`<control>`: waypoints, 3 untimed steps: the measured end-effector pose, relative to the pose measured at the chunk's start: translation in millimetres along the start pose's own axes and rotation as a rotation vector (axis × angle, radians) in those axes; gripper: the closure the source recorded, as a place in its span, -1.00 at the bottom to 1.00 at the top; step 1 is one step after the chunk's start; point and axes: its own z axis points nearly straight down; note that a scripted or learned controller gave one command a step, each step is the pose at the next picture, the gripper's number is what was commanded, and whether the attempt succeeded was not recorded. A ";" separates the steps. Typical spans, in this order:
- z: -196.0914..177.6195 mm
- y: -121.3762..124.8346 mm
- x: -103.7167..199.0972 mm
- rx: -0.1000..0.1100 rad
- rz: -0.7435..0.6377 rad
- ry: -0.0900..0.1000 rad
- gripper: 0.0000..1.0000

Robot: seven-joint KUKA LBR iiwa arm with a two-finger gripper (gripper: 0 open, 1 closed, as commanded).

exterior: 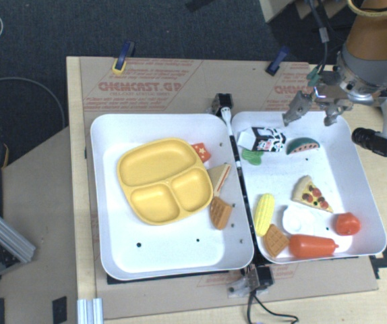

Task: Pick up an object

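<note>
My gripper [311, 118] hangs open over the far edge of the right bin [362, 174], its two fingers spread wide with nothing between them. Just below it lie a watermelon slice [303, 145] and a black-and-white carton [266, 140], with a green piece [251, 157] beside them. Nearer the front of that bin are a pizza slice [311, 194], a corn cob [263, 211], a tomato [346, 224], a carrot [311, 246], a cracker [276, 239] and a white disc [301, 219].
The left bin [106, 181] holds a yellow divided plate [164, 179], a small red item [201, 152], a sandwich wedge [218, 177] and a brown bread piece [220, 212]. A black clamp [223, 104] sits at the ridge between bins.
</note>
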 end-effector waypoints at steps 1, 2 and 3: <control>-7.1 2.2 0.2 -0.013 -0.002 -0.002 -1.00; 39.3 9.3 4.3 -0.007 -0.004 -0.001 -1.00; 102.5 6.8 0.3 -0.005 -0.001 0.000 -1.00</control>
